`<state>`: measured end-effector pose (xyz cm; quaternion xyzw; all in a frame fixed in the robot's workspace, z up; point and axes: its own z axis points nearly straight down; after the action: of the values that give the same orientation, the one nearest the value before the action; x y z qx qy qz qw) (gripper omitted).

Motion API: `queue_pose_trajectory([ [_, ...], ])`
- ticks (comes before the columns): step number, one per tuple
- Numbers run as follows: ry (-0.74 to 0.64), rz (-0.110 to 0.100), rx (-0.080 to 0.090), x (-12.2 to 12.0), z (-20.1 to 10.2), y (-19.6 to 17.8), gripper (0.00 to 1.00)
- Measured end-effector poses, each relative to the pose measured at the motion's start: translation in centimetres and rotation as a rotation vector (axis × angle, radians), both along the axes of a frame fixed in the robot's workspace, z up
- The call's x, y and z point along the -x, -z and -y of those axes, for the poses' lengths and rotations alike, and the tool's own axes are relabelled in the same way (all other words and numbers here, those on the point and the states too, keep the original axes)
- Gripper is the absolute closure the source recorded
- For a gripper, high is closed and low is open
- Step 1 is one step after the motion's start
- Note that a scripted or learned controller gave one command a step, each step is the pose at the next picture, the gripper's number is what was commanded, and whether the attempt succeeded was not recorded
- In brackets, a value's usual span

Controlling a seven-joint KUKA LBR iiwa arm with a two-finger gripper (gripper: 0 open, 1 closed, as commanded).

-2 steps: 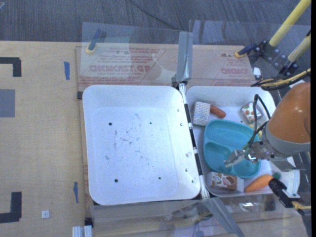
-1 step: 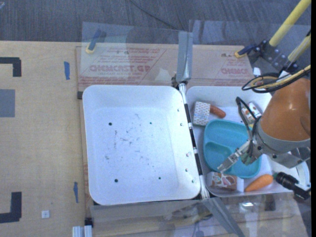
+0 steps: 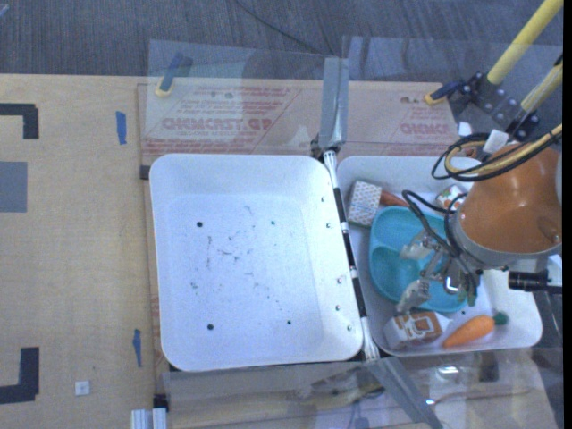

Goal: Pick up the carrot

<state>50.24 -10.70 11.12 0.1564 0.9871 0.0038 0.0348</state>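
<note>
A: Looking down at a slant on the table (image 3: 71,266), you have two shallow white bins side by side. The left bin (image 3: 250,257) carries a few dark specks. The right bin (image 3: 527,324) holds a light blue dish (image 3: 393,248), a small checkered packet (image 3: 364,202), a brown-labelled packet (image 3: 417,327) and the carrot (image 3: 471,330).

B: Where exactly is the carrot?

A: It lies at the near edge of the right bin, orange, tilted, green tip toward the right, just beside the brown-labelled packet. The gripper (image 3: 436,273) hangs over the blue dish, up and to the left of the carrot and apart from it. Its fingers look spread, with nothing between them.

B: How should you do this step well?

A: Judging from here, shift the gripper toward the near right corner, turn it so the fingers close across the carrot's width, and come down clear of the packet and the bin wall.

B: Any writing?

A: Red print on the cardboard (image 3: 223,119) behind the bins appears reversed and cannot be read with confidence.
</note>
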Motion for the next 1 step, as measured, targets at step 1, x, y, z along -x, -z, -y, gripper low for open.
queue_pose_trajectory([
  [1,-0.291,-0.041,0.015,-0.41,-0.41,1.85,0.0],
])
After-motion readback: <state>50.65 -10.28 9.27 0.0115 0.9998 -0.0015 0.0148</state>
